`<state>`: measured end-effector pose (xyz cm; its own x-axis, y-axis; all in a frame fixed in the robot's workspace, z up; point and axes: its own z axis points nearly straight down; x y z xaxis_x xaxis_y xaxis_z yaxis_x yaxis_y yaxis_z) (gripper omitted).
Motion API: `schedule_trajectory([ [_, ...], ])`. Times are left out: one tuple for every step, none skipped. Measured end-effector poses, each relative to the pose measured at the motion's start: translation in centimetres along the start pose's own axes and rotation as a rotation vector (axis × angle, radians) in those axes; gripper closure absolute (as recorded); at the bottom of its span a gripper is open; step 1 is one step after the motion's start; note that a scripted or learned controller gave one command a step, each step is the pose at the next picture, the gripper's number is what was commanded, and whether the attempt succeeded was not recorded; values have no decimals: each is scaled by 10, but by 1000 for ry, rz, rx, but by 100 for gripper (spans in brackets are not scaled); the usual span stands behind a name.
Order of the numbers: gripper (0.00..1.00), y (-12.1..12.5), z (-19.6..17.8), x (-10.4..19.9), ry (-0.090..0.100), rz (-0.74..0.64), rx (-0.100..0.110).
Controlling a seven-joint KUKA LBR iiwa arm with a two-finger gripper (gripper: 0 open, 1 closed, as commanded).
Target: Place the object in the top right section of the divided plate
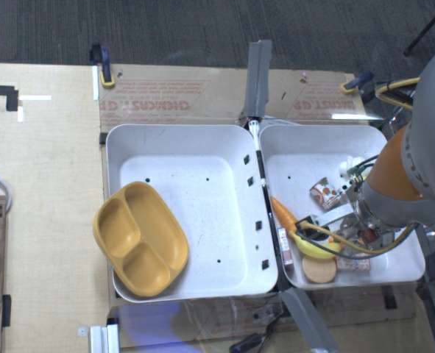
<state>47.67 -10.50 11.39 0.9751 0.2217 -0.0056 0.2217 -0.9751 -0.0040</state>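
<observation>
Gripper (352, 230) hung low over the right bin (298, 149), at the near end of the grey arm (430, 123) with its orange band (394, 171), and it sat right among a cluster of small objects; whether it was wide, narrow or closed on anything could not be told, since cables and the wrist covered that part. The step in hand looked like the pick; doing it well would have meant settling on one object and coming down squarely over its middle, because the pieces lay crowded: a yellow banana (316, 247) lay just left of and below the tool, an orange carrot (283, 213) lay further left against the bin's wall, a round tan biscuit-like piece (320, 271) lay below the banana, and a small red and white packet (325, 193) lay above and to the left. A clean lift would have needed to clear the divider (255, 175) between the bins before swinging left. The yellow divided plate (140, 239) lay well apart in the left bin (180, 145), at its near left corner, tilted at a slant; its sections held nothing, and the top right one (160, 223) faced the bin's middle, so a release should have been aimed there, inside the ridge.
</observation>
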Motion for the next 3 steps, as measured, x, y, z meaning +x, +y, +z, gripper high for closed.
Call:
schedule_trajectory([
  [0, 0, 0, 0, 0, 0, 0],
  [0, 49, 23, 44, 0, -292, -3],
  [0, 145, 14, 118, 5, -156, -1],
])
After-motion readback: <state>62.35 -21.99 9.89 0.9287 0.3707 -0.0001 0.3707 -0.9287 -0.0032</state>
